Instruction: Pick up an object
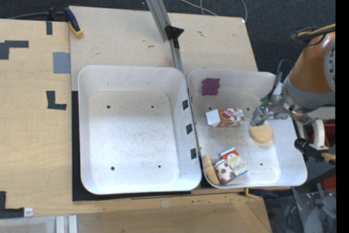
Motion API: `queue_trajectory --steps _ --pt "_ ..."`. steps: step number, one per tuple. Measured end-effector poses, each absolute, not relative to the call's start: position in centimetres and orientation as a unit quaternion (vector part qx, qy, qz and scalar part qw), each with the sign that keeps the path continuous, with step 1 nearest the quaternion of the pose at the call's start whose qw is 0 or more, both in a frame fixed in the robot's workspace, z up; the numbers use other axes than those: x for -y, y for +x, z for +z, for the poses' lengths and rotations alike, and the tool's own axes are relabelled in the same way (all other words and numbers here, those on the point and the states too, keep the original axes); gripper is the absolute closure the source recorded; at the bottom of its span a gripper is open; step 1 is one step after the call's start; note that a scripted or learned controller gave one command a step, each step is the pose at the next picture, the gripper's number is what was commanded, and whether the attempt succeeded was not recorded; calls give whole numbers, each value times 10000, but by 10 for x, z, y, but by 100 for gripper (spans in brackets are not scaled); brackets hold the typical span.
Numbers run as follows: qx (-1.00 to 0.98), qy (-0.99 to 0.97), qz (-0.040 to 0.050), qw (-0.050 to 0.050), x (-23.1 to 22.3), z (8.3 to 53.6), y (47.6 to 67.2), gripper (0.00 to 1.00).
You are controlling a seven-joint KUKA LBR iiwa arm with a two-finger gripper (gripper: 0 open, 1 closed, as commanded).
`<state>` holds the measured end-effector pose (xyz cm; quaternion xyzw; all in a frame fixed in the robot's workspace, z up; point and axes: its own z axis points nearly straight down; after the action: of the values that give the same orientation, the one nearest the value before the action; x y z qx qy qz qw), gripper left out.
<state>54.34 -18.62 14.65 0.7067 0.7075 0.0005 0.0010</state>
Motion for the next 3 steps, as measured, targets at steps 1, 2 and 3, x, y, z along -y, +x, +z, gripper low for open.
queue_trajectory --steps 1,2,3 --pt "-7079 7063 9 19 182 193 552 100" --pt "-7076 7066 5 12 182 228 552 100" --pt "-7091 7052 -3 -16 129 217 551 100"
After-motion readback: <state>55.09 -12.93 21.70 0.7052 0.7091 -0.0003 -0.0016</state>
